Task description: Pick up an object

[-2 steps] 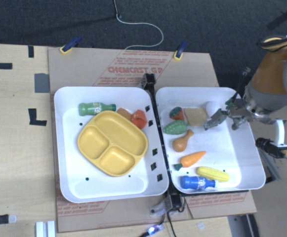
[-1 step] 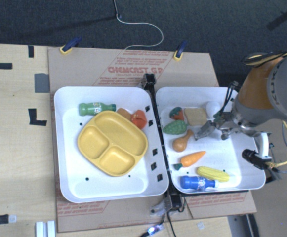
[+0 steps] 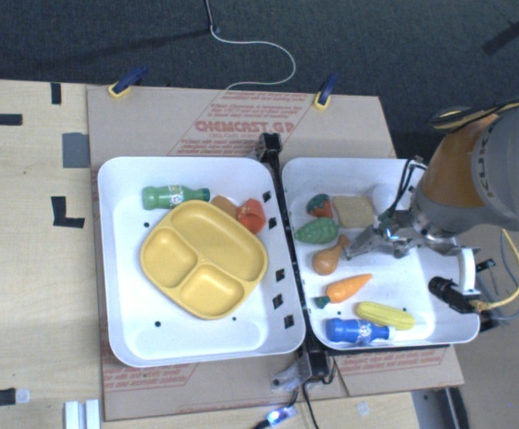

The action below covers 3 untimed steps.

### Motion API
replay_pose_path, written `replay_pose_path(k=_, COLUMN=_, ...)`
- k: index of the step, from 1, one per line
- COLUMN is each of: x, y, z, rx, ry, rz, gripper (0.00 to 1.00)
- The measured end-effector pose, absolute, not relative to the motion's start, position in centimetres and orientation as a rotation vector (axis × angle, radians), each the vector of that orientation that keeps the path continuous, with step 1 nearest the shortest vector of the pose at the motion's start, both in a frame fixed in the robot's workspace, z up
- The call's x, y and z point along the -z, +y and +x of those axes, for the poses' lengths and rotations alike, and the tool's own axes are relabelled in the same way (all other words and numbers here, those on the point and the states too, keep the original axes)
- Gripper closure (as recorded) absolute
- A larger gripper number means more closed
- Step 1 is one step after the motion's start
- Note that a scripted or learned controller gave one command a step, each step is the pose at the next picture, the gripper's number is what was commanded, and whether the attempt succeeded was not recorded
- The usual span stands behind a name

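My gripper (image 3: 355, 245) hangs low over the middle of the right bin (image 3: 438, 329), pointing left. Its tip is just right of a brown drumstick (image 3: 328, 257) and below a tan bread slice (image 3: 355, 210). Nothing shows between its tips. A green leafy vegetable (image 3: 316, 231) and a red-and-green strawberry (image 3: 320, 206) lie left of the bread. An orange carrot (image 3: 348, 286) lies below the gripper. Nearer the front edge are a yellow corn cob (image 3: 385, 314) and a blue bottle (image 3: 357, 332).
The left bin (image 3: 121, 329) bears a yellow divided plate (image 3: 204, 257), a green bottle (image 3: 176, 196), a red tomato (image 3: 252, 214) and an orange item (image 3: 225, 206) tucked behind the plate. The wall between the bins (image 3: 286, 257) runs close left of the drumstick.
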State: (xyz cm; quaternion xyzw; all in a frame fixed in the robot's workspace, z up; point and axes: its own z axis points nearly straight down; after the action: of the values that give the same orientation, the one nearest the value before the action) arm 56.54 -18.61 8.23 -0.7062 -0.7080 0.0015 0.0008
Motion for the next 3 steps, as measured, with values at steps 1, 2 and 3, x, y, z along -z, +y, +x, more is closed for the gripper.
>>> replay_pose_path(k=1, x=-9.4, y=-18.6, z=56.6, rx=-0.004, ry=-2.224, rz=-2.218, gripper=1.00)
replay_pose_path(k=2, x=-15.3, y=-18.1, z=57.3, rx=0.003, ry=-2.226, rz=-2.221, gripper=1.00)
replay_pose_path(k=3, x=-19.5, y=-18.3, z=57.6, rx=0.002, ry=-2.225, rz=-2.221, gripper=1.00)
